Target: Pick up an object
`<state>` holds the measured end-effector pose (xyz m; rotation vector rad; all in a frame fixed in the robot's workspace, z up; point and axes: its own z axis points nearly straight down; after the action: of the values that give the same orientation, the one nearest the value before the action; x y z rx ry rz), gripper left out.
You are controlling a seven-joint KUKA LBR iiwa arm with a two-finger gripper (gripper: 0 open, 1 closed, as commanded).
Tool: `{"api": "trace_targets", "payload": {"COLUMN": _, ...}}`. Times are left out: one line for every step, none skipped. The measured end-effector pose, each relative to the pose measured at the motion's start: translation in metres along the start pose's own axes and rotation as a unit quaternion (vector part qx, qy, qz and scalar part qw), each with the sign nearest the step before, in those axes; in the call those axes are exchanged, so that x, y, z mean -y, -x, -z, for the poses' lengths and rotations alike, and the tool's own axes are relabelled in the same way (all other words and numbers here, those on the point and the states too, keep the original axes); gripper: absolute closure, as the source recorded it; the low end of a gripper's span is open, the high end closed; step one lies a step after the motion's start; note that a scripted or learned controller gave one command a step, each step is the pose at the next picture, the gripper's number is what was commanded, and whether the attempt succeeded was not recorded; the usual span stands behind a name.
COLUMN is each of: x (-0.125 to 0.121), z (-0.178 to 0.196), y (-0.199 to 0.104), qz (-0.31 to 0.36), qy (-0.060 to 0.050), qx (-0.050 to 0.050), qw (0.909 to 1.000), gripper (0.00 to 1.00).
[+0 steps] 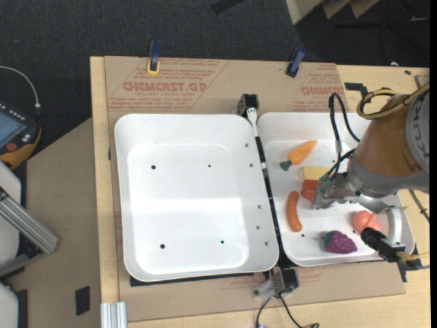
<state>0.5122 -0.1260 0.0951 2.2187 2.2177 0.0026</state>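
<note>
Down low in the right bin (307, 118), near its middle: gripper (321, 195), tip right against a small red block (307, 191), possibly touching it. Impossible to tell from above whether open or closed, or whether anything sits in the grip, so no hold to claim. Just behind the tip, toward the bin's far edge, a yellow block (314, 173) touching or nearly touching the red one; farther still toward the far edge, a toy carrot (302, 152). On the side toward the divider between the two bins, an orange-red sausage shape (293, 212) lying lengthwise. Toward the near edge, a purple bunch of grapes (339, 242), and beside the wrist a pink-red fruit (364, 219). Above all this, the grey arm (386, 149) with its orange band, reaching in over the bin's right edge. Likely trouble: closing beside the red block rather than around it and nudging it into the yellow one; catching both blocks at once and dropping them on the lift; or a cable from the wrist brushing the fruit and rolling it.
</note>
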Motion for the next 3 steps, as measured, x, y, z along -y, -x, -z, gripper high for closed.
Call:
{"api": "trace_targets", "payload": {"x": 0.03, "z": 0.129, "y": -0.095, "qz": 0.004, "qy": 0.001, "qx": -0.002, "qw": 1.0, "gripper": 1.0}}
{"api": "trace_targets", "payload": {"x": 0.031, "z": 0.181, "y": -0.167, "qz": 0.005, "qy": 0.001, "qx": -0.002, "qw": 1.0, "gripper": 1.0}}
{"api": "trace_targets", "payload": {"x": 0.032, "z": 0.085, "y": -0.083, "qz": -0.003, "qy": -0.006, "qx": -0.001, "qw": 1.0, "gripper": 1.0}}
